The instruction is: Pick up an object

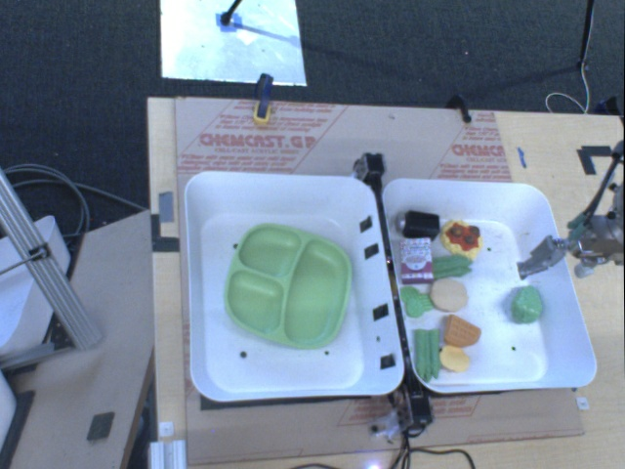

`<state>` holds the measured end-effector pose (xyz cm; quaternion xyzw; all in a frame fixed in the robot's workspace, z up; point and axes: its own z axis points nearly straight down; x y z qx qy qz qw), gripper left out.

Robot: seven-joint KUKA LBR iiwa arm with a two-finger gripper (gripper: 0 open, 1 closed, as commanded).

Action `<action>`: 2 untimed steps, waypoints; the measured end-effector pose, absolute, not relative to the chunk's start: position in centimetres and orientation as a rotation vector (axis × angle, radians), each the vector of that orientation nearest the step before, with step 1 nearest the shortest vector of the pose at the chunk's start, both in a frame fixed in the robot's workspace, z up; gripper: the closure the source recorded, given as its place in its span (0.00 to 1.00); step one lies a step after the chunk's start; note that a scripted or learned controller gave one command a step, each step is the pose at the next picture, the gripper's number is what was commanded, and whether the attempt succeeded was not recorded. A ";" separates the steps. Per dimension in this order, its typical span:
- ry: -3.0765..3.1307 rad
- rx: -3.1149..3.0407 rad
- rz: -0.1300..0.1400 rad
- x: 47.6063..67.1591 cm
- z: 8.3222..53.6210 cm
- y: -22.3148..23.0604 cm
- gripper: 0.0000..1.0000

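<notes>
The right white bin [562,364] holds several toy foods. Along its left side lie a black block [422,225], a yellow and red pizza piece [461,236], a red and white packet [417,260], a round beige disc [449,295], an orange piece [461,332] and green pods [427,352]. A green lump [526,305] sits apart near the right wall. My gripper [542,258] reaches in from the right edge. It hangs just above and slightly right of the green lump, with nothing visibly in it.
The left white bin [210,198] holds a light green divided plate [290,284]. A black hinged divider [386,281] runs between the bins. The bench's cardboard sheet [293,135] lies behind them, with a yellow clamp [262,113] at the back.
</notes>
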<state>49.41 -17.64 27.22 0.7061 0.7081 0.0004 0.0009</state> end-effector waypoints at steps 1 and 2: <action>2.228 2.221 -0.002 48.6 20.3 -15.1 0.00; 2.225 2.202 0.012 60.3 23.2 -13.4 0.00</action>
